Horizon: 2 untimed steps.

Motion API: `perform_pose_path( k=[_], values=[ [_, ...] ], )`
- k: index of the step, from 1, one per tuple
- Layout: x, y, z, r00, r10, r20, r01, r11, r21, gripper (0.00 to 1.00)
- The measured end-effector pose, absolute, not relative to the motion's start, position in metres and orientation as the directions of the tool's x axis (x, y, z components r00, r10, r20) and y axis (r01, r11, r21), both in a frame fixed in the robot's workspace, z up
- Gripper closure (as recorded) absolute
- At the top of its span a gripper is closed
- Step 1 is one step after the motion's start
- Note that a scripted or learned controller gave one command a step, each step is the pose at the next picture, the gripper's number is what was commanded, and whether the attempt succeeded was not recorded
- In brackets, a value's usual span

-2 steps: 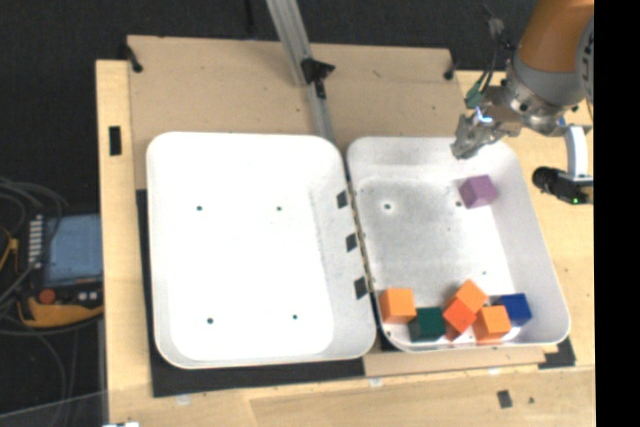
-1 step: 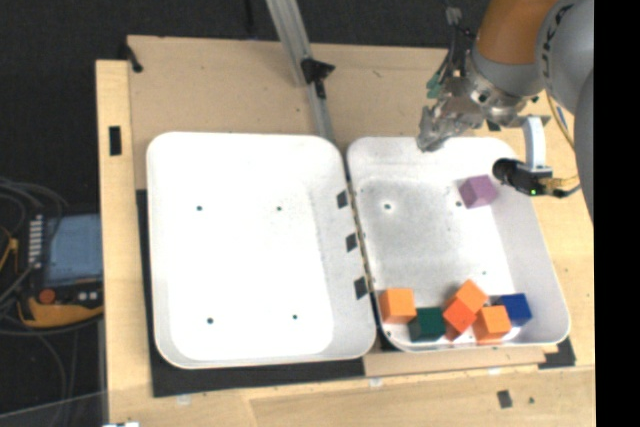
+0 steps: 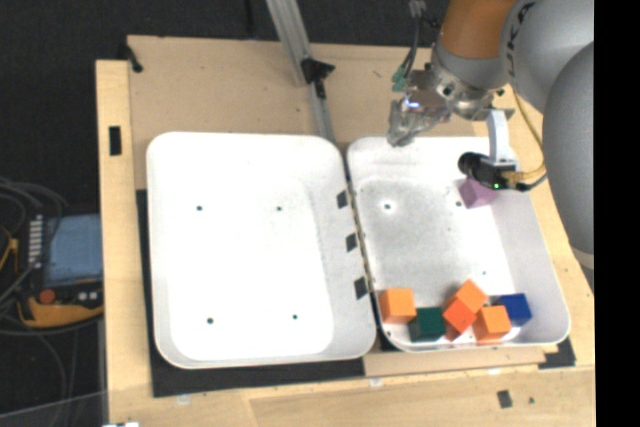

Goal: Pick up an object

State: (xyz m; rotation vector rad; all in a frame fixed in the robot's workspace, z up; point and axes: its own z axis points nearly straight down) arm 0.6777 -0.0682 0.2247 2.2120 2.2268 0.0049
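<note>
Camera view: matte cube blocks (image 3: 455,310) clustered, smooth right bin (image 3: 530,255) corner.

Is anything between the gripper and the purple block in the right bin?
Nothing visible. The gripper is at the right white bin's far rim; the small purple block lies to its right, with bare bin floor between.

The arm (image 3: 520,25) reaches in from the right, orange band up top, and the pincer (image 3: 403,127) hangs over the far rim of the right bin (image 3: 430,215). A purple block (image 3: 477,194) sits near that bin's far right side. Along its near edge, bunched together: three orange blocks (image 3: 398,303) (image 3: 461,305) (image 3: 492,322), a green block (image 3: 429,323) and a blue block (image 3: 516,308). The left bin (image 3: 245,245) lies beside it on the surface (image 3: 200,85).
</note>
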Motion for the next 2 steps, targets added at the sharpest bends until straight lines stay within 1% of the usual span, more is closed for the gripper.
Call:
perform_pose_path(
  k=[1,2],
  values=[
    [0.671,-0.014,0.218,-0.007,1.000,0.001,1.000,0.007,-0.001,1.00],
    [0.669,0.041,0.234,-0.008,1.000,0.002,1.000,0.008,0.002,1.00]
  ],
)
